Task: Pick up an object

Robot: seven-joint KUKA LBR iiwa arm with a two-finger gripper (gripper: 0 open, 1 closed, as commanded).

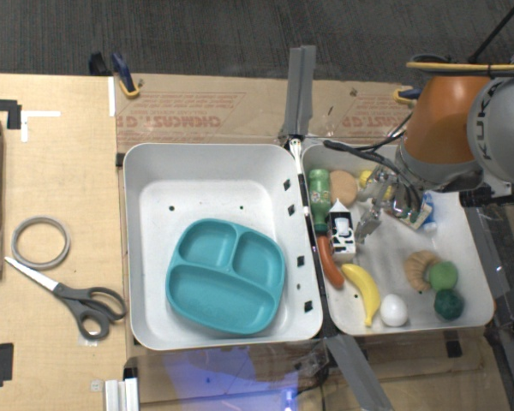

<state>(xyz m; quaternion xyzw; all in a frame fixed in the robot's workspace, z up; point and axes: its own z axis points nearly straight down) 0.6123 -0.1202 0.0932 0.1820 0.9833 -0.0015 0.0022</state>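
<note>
Tape roll (40,241) and scissors (73,298) on the bench, teal plate (227,274) in the left bin, then banana (363,289) and white ball (395,310) in the right bin (471,255) under the gripper (381,204), can't tell its grip.

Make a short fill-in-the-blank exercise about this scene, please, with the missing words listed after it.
1. The teal divided plate lies in the ____ bin.
2. The banana lies in the right bin, beside a white ____.
3. On the bench, the roll of tape lies next to the ____.
4. The gripper hangs over the ____ bin.

Missing words: left; ball; scissors; right
</note>
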